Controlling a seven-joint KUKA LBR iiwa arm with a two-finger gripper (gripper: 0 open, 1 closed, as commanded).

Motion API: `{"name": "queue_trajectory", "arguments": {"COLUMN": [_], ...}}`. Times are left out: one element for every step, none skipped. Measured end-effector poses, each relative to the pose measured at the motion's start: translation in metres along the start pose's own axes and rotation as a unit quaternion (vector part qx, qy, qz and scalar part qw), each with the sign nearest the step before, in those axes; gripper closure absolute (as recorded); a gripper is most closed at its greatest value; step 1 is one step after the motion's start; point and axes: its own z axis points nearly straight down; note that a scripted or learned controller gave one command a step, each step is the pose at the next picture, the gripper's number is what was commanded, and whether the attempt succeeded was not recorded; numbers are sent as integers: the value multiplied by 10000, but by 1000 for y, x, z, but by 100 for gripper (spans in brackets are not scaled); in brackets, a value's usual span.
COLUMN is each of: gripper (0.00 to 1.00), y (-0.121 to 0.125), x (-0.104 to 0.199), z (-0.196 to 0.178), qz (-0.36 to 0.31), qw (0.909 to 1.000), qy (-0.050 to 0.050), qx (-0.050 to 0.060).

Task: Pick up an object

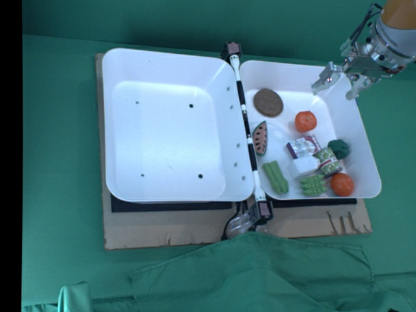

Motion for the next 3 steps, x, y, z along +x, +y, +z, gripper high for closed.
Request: {"name": "queue_trajectory", "arguments": {"gripper": [0,0,100], "y": [17,20,21], "x": [-26,-29,-30], "z": [80,145,134], "qz": [10,-2,13], "qw": [10000,10000,10000], "qy": [-3,-17,-27], "qx": [31,-39,-61]}}
